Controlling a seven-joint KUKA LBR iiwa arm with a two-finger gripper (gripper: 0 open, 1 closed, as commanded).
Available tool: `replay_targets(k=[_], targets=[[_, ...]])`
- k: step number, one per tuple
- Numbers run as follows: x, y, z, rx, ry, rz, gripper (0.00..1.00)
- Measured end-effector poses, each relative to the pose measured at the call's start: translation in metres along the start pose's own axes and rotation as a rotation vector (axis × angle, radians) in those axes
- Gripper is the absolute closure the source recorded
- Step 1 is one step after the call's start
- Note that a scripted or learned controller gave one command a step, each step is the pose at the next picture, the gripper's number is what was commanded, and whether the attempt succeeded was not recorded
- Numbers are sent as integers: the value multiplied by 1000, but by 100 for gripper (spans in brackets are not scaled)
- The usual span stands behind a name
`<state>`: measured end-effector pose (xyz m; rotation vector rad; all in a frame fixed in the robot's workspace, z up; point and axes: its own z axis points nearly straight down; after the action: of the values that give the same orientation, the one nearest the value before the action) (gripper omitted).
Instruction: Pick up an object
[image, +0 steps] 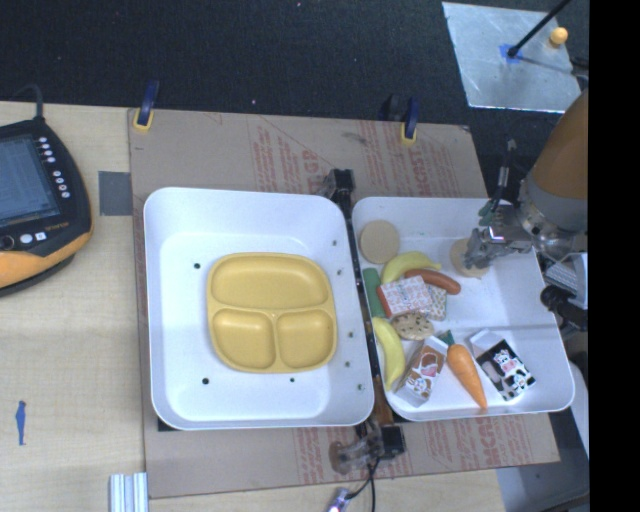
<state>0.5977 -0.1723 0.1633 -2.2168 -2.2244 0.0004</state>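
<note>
Pick not done yet: gripper (484, 243) low over right bin (530, 300) at 1 o'clock, finger state can't tell, nothing seen held; hotdog (437, 280), bananas, carrot (465, 376) etc. lie in bin toward 9.

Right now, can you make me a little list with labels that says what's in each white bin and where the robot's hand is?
left bin: a yellow tray with three sections
right bin: toy food in a pile along its left side
foods: banana, carrot, sausage, round cookie, small milk carton
gripper: low over the right bin's back right part, over a tan round thing
arm: comes in from the right
</note>
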Motion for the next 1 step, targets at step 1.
replay_targets(k=[1], targets=[[32,-59,8,4,-1,-1,100]])
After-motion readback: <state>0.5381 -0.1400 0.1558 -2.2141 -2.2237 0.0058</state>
